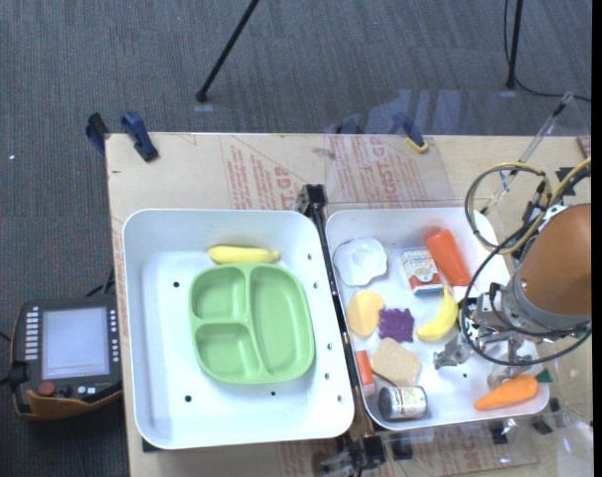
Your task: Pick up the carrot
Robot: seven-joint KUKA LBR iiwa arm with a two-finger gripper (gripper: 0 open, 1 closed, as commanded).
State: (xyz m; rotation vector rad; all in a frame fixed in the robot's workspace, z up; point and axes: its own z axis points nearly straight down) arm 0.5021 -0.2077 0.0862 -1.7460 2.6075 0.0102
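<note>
The carrot (508, 393) lies in the right bin (400, 217), in its near right corner, with the thick end pointing right and the thin tip pointing left. The gripper (500, 351) is low over this bin, just above and a little left of the carrot, and nothing is seen between its fingers. The metal parts and cables there are tangled together in the view, so one cannot tell if the fingers are open or closed. The arm (564, 261) comes from the right, and its orange band hides part of the bin's right wall. Left of the gripper, a banana (438, 319) lies curved in the middle of the bin, near a purple piece (395, 323) and a yellow round piece (364, 312). Behind them are a white lid-like thing (361, 259), a small carton (419, 269) and an orange-red cylinder (446, 256). At the front are a tan sponge-like block (394, 362), a can (402, 402) on its side and a thin orange stick (365, 368) at the left wall. The left bin (147, 266) holds a green plate (251, 323) with three compartments and a long yellow piece (243, 254) just behind the plate. A tablet (71, 351) is on the floor to the left of the bench (222, 167).
</note>
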